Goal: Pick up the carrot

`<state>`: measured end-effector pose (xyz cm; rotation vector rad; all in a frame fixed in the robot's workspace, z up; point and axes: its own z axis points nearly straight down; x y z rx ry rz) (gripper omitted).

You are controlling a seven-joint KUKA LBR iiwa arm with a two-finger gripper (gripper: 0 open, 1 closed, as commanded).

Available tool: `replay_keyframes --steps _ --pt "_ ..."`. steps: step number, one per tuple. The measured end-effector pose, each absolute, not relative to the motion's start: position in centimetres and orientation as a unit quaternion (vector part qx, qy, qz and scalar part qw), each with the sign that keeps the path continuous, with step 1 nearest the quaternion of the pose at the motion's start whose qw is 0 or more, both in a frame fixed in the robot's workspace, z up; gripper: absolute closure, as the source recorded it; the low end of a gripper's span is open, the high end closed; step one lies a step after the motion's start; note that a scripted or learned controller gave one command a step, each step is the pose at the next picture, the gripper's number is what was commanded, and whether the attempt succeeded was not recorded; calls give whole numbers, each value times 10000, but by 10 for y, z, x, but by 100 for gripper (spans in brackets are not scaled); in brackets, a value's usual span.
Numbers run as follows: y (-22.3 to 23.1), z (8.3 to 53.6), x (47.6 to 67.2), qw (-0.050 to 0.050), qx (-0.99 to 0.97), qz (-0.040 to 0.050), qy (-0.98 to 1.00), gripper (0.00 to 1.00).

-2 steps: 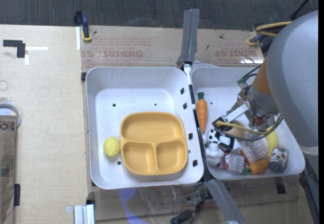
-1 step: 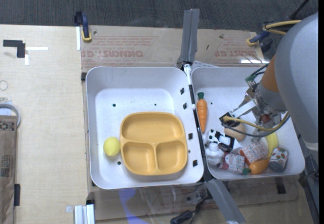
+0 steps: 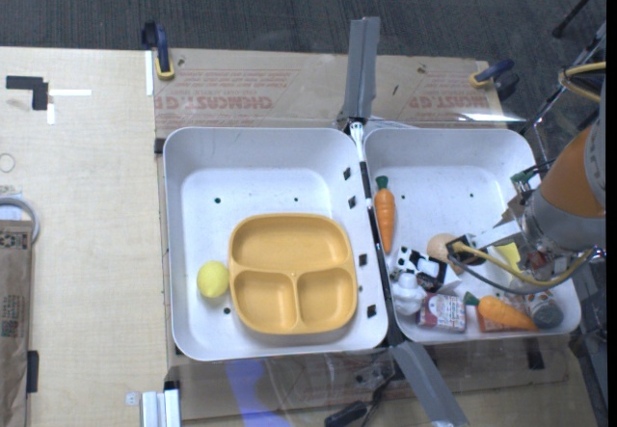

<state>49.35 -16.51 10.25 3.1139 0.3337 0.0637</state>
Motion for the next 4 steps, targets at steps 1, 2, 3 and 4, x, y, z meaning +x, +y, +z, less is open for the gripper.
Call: replay_keyframes --steps 1,2,3,4 --pt "-188 95 487 -152 9939 58 1092 0" --pt "-187 95 486 -150 9938 54 1101 0" --pt "-193 117 480 -94 9930 -7 1174 0" --pt "-193 125 480 -85 9928 -19 1191 100"
